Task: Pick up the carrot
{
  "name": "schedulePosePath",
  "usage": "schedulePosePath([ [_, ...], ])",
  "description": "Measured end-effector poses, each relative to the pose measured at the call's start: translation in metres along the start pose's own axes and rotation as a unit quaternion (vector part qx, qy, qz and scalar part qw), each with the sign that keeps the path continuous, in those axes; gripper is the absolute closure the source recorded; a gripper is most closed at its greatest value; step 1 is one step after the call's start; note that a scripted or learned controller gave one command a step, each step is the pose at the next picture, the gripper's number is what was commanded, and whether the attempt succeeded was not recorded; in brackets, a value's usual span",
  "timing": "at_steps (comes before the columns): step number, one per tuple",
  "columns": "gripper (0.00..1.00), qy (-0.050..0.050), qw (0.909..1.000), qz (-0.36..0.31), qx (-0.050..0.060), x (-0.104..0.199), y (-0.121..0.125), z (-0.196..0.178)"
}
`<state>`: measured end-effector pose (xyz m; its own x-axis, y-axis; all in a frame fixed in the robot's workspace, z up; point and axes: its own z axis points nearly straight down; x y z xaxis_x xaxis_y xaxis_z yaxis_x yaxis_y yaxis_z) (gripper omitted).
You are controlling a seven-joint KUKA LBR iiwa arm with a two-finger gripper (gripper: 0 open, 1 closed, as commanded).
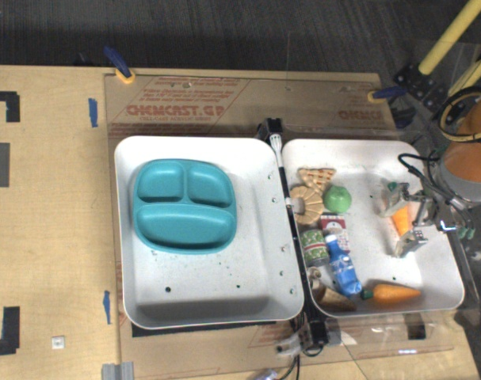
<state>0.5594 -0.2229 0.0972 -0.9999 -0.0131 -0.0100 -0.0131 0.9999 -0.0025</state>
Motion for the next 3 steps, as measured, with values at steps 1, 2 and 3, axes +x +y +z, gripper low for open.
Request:
schedulePosePath([
  [1,1.0,-0.004,1.0,-0.001,0.001,-0.003,0.001,-0.011],
  [2,1.0,-0.006,0.9996,-0.029,0.002,-0.021,0.003,-0.133],
  [3,1.0,-0.001,0.9806,-0.196,-0.001,-0.058,0.001,-0.008],
])
